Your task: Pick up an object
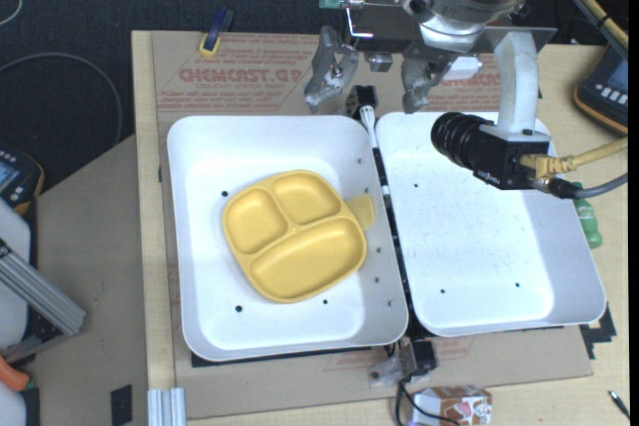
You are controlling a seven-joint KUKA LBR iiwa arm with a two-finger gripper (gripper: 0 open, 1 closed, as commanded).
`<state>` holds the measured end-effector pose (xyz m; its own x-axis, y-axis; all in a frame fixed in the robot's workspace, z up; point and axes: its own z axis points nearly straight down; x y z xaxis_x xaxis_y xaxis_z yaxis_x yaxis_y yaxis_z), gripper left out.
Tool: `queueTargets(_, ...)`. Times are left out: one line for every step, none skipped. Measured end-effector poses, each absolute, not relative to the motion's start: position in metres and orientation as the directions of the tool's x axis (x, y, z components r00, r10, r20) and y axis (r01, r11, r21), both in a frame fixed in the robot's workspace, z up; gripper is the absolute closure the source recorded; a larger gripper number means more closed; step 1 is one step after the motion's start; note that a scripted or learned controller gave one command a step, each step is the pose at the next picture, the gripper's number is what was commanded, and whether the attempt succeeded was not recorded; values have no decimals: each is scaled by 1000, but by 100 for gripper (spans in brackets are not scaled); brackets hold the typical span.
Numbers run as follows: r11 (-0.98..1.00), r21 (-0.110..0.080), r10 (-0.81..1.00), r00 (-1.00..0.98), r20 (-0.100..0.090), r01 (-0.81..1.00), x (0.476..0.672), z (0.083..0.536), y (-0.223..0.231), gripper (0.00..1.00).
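A yellow divided plate point(293, 234) with three compartments lies in the left white bin point(200, 155), slightly tilted toward the right. My gripper point(367, 83) hangs above the far rims where the two bins meet, well behind the plate. Its two metal fingers point(324, 75) stand apart with nothing between them, so it is open.
The right white bin point(499, 264) lies beside the left one. A black cylindrical camera unit point(479, 147) with a white bracket overhangs its far edge. A green marker point(589, 222) lies at the right rim. Cardboard point(240, 65) covers the bench behind the bins.
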<state>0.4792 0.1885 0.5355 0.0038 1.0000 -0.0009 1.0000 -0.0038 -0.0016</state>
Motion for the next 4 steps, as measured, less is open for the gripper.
queueTargets(1, 2, 1000, -1, 1, 1000, 479, 546, 191, 100)
queueTargets(-6, -12, 1000, 6, -5, 1000, 498, 450, 137, 100)
queueTargets(6, -3, 1000, -6, 0, 1000, 478, 455, 183, 100)
queueTargets(-6, -10, 1000, 6, -4, 1000, 479, 381, 132, 100)
